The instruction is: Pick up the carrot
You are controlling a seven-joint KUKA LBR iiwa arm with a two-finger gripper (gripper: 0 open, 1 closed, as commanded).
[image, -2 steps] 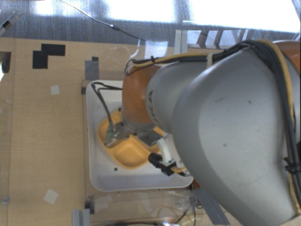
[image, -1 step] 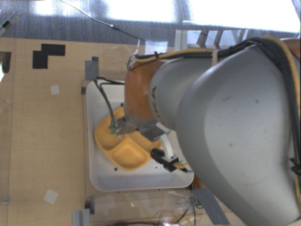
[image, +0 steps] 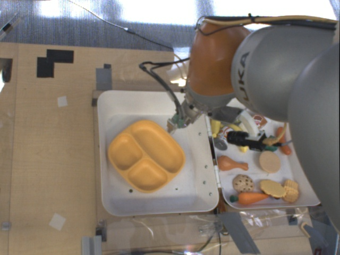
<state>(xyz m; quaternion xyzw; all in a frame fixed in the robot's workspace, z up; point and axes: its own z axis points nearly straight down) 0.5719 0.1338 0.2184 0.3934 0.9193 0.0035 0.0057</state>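
Observation:
The carrot (image: 252, 198) is orange and lies on its side near the front edge of the right bin (image: 308, 198), next to a speckled cookie (image: 243, 183). My gripper (image: 178, 122) hangs over the left bin (image: 159, 102), at the far right rim of the yellow divided plate (image: 146, 155). That puts it well to the left of the carrot and further back. Nothing orange shows at its tip. The arm's grey and orange body covers the back of the right bin.
The right bin also holds a drumstick (image: 231, 163), a round cracker (image: 270, 162), tan waffle pieces (image: 281, 189), a yellow piece (image: 215, 127), a black oblong piece (image: 244, 138) and small orange bits (image: 282, 142). A ridge (image: 212, 163) separates the bins.

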